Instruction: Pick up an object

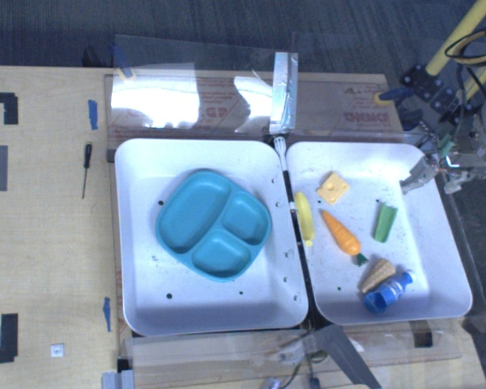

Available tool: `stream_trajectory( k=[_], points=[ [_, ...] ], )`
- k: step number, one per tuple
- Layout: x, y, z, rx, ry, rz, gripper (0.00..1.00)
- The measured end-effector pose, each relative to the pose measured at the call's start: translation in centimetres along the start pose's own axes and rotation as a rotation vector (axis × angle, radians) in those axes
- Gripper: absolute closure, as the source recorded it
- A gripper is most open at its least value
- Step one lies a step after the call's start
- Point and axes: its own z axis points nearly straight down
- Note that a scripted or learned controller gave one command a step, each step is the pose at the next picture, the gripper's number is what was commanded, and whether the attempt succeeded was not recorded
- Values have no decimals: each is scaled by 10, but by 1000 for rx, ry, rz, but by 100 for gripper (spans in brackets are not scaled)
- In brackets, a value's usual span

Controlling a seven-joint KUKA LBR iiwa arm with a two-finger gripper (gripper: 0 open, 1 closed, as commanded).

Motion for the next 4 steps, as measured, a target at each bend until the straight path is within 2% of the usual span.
stream_trajectory(
  k=[1,2,3,4],
  points=[
    [14,-18,135,7,3,-224,0],
    [13,-15,120,-6,-2,-222,100],
    [59,27,39,-7,-1,-18,100],
    [117,-9,4,-3,1,-92,100]
  ],
)
